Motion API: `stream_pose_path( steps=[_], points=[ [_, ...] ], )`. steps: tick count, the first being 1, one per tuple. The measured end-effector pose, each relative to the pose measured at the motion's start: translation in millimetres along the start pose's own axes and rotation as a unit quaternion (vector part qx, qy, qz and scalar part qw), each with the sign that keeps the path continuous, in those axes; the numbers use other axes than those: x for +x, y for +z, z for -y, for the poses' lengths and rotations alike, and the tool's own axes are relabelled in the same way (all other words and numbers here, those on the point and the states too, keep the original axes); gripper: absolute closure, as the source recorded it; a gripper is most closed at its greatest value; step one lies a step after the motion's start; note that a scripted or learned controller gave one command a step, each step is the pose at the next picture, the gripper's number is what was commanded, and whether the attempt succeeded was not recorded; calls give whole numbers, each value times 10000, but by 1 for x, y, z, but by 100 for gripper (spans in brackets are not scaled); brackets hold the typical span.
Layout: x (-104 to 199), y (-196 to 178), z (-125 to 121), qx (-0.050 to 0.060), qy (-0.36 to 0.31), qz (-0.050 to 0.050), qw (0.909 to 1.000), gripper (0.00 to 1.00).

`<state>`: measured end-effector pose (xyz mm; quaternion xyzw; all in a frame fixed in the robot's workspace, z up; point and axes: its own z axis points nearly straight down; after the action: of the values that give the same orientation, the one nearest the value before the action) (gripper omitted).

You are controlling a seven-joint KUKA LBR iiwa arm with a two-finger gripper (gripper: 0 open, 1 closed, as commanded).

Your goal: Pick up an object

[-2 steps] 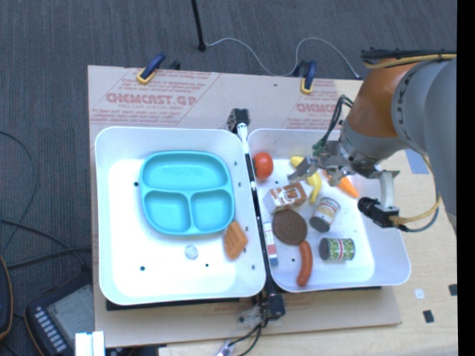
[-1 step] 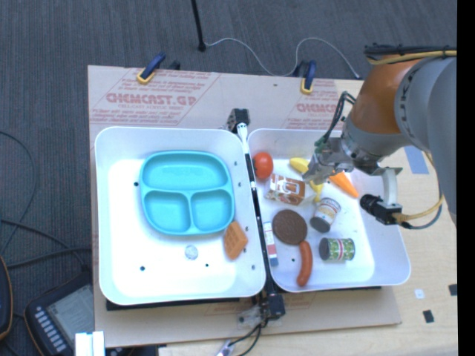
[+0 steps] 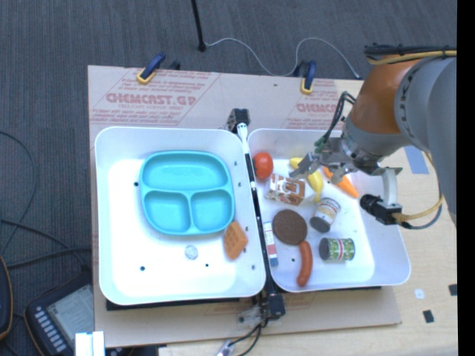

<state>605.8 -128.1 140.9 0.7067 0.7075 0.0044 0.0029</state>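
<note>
My gripper (image 3: 318, 165) hangs low over the back of the right bin (image 3: 386, 267), just above a yellow banana-like piece (image 3: 315, 182). An orange carrot (image 3: 347, 185) lies right beside it, partly under the wrist. To its left are a red tomato (image 3: 262, 164) and a small printed packet (image 3: 286, 190). Nearer the front lie a brown round cookie (image 3: 289, 227), a small tin (image 3: 325, 215), a green-labelled can (image 3: 338, 249) and a red sausage (image 3: 304, 263). I see nothing lifted clear of the bin.
The left bin (image 3: 119, 273) holds a blue divided tray (image 3: 185, 191), a waffle-like cracker (image 3: 236, 239) by the dividing wall and a small clear disc (image 3: 191, 252). A black-and-white bar (image 3: 251, 184) runs between the bins. The arm's elbow (image 3: 415, 102) looms over the right edge.
</note>
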Motion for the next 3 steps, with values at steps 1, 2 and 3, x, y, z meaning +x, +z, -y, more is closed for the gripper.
stream_pose_path(
  steps=[1, 2, 3],
  points=[
    [13, 26, 3, -53, 11, 27, 10000, 0],
    [13, 13, 1, -80, 3, 36, 10000, 100],
    [13, 13, 1, -74, 2, 35, 10000, 0]
  ],
)
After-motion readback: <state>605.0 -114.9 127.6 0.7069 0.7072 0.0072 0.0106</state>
